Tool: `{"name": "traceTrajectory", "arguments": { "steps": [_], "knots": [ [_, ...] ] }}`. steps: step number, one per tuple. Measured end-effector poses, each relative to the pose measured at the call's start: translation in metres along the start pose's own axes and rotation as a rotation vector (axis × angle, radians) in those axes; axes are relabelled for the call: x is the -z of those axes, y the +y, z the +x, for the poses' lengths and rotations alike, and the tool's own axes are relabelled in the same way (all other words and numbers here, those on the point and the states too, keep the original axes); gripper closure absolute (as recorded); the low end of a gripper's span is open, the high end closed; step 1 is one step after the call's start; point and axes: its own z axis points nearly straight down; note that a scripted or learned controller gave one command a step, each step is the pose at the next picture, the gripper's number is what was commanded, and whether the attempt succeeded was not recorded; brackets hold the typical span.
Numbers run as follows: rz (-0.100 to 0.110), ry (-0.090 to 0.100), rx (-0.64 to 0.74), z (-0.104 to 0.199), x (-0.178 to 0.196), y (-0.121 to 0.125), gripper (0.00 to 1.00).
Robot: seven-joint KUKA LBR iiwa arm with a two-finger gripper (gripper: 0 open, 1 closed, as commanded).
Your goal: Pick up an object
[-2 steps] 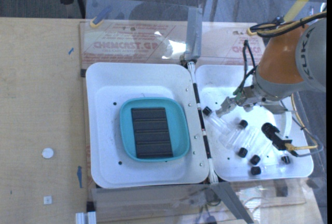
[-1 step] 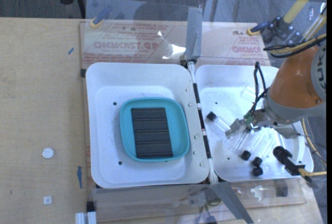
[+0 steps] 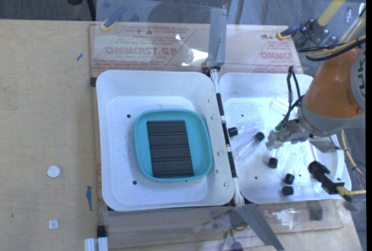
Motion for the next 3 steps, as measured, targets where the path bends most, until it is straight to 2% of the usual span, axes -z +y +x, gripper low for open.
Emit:
{"name": "traceTrajectory", "arguments": {
  "steps": [1,2,3],
  "knots": [
    [0.004,0.001,0.069,0.046,0.062,0.047,1.0],
    [0.004,0.001,0.068,0.046,0.062,0.047,0.0],
    [0.004,0.001,0.108,0.017,-0.027,0.009,0.0]
  ]
}}
